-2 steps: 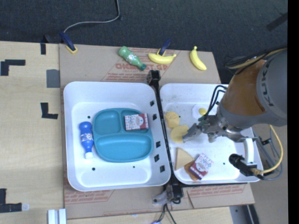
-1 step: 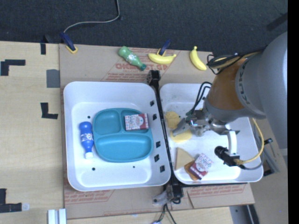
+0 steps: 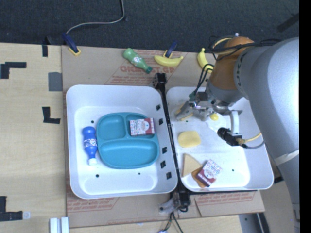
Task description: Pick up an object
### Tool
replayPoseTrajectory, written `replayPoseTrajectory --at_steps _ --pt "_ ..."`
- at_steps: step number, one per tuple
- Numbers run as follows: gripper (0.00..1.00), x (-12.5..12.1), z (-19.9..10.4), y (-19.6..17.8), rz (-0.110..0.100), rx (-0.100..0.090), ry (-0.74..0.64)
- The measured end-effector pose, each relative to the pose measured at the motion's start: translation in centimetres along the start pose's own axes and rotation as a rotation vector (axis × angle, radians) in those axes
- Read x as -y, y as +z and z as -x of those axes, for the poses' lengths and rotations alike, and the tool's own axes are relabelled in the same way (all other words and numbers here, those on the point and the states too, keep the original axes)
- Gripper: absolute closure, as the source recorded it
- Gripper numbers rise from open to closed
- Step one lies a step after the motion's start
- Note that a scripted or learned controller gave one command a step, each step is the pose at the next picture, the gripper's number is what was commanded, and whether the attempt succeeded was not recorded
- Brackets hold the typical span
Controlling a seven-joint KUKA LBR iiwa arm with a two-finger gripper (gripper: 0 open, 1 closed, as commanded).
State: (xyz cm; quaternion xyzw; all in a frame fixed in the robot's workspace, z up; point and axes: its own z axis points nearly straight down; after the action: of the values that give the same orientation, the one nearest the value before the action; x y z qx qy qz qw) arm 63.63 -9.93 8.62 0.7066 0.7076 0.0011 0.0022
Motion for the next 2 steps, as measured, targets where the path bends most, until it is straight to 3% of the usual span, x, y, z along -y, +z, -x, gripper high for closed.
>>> replayPoseTrajectory --at_steps 1,2 --pt "0.00 -3.28 0.56 0.08 -0.002 0.000 -0.001" --pt "0.00 -3.27 1.50 0.07 -0.003 0.000 -0.001"
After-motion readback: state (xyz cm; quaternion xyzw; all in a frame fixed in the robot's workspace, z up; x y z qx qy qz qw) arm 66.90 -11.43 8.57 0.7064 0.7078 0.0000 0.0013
